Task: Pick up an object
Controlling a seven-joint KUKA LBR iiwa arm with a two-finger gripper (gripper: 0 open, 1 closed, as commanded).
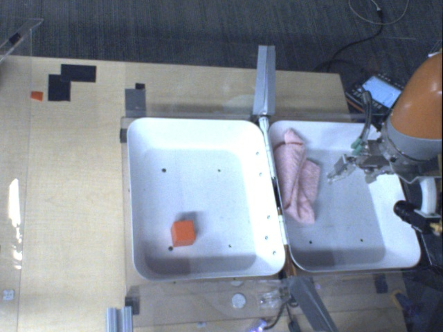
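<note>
Pink cloth (297, 177), folded into a long bundle, lies in the right bin (360, 244) against its left wall, long axis running from the far edge toward the near one. An orange block (183, 233) sits in the left bin (201, 144), well apart. My claw (340, 169) hovers just right of the cloth, about level with its middle, tips pointing left at it. I cannot tell how the claw is set; nothing shows in it. I judge the cloth the nearer target, a short reach leftward across its narrow width.

A pale wooden bench (69, 206) stood on dark grey carpet (173, 12); a thin cable (377, 9) looped across the floor at upper right
</note>
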